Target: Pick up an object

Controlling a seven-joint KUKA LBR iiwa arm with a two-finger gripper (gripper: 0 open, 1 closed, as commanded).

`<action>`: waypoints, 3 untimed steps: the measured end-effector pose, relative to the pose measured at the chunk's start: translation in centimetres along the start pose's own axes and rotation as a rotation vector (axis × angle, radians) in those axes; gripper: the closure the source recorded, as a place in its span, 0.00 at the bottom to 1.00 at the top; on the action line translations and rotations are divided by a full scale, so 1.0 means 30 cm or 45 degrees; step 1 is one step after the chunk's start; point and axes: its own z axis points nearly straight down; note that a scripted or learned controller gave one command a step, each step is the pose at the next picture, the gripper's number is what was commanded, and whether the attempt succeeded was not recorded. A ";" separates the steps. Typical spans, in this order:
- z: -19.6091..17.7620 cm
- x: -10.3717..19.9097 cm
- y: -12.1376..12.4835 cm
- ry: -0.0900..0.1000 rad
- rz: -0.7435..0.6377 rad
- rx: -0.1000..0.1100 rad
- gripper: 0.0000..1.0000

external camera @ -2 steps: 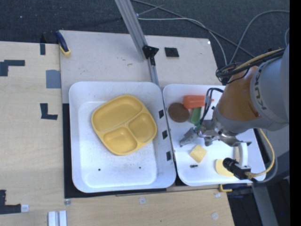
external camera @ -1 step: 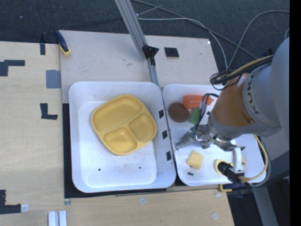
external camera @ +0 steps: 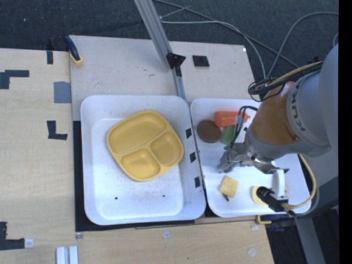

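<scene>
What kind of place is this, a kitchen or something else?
Probably a robotics lab, not a kitchen: a grey robot arm reaches over two white bins, loose cables trail across the bench, and the yellow divided plate looks like a plastic test prop.

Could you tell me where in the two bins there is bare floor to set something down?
Left bin: a bare strip runs in front of and left of the yellow divided plate. Right bin is crowded: brown disc, orange piece, yellow chunk and the gripper leave only slivers.
</scene>
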 end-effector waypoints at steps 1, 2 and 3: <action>-0.197 -0.011 -0.021 0.000 0.001 0.003 1.00; -0.354 -0.020 -0.046 0.000 0.001 0.003 1.00; -0.497 -0.020 -0.042 0.000 0.000 0.002 1.00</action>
